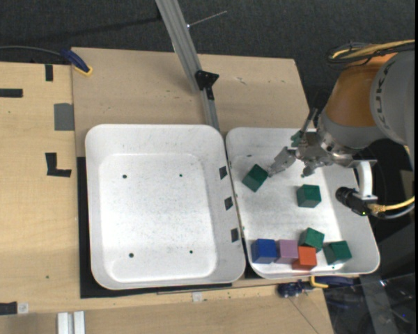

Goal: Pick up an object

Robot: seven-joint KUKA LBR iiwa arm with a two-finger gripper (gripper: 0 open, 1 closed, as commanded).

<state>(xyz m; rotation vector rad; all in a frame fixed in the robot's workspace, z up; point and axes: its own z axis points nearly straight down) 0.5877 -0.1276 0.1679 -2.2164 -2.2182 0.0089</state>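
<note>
Two white bins sat side by side on the wooden bench. Over the right bin, the gripper hung spread wide, empty, a green block just beside one fingertip.

The arm runs off the right edge, so only its orange band and wrist show. The gripper is a small dark tangle over the right bin, its fingers too fine to read. In that bin's near corner, the orange block partly covers a green block.
</note>
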